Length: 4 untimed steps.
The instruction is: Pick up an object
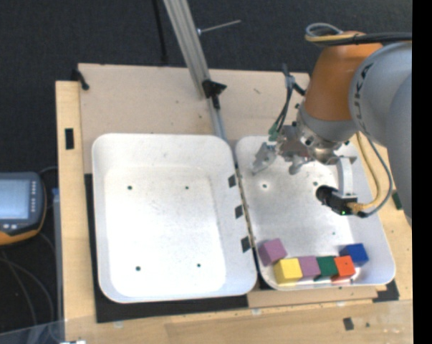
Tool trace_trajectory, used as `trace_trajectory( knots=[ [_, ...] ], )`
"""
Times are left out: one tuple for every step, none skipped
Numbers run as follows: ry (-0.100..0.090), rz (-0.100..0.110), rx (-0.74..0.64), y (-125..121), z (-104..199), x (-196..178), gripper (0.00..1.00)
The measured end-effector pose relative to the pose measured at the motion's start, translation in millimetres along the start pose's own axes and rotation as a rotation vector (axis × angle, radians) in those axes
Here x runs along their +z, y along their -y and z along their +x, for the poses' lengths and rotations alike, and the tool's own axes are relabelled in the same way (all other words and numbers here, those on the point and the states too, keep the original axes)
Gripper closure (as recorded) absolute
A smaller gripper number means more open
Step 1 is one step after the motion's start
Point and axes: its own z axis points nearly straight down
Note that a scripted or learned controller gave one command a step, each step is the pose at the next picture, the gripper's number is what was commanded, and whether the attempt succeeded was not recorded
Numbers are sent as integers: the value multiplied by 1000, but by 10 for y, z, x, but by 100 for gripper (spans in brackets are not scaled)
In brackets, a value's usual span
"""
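Several small blocks lie along the near edge of the right bin (301,213): a purple block (272,250), a yellow block (288,270), another purple block (309,266), a green block (325,266), an orange block (344,267) and a blue block (354,253). My gripper (279,159) hangs over the far part of that bin, well away from the blocks. Its two grey fingers (262,157) are spread apart with nothing between them.
The left bin (165,213) lies beside the right one. A slanted metal rail (194,49) runs from the top down to the bins' junction. A grey device (11,203) sits off the bench at left. Cables hang by the wrist at right.
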Motion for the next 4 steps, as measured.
trace_trajectory(
  knots=[
    [2,-3,3,441,-356,-499,0],
    [2,-11,-5,-78,-204,-1532,0],
    [1,0,1,362,-256,-1471,0],
    [3,7,3,-84,-729,-578,0]
  ],
)
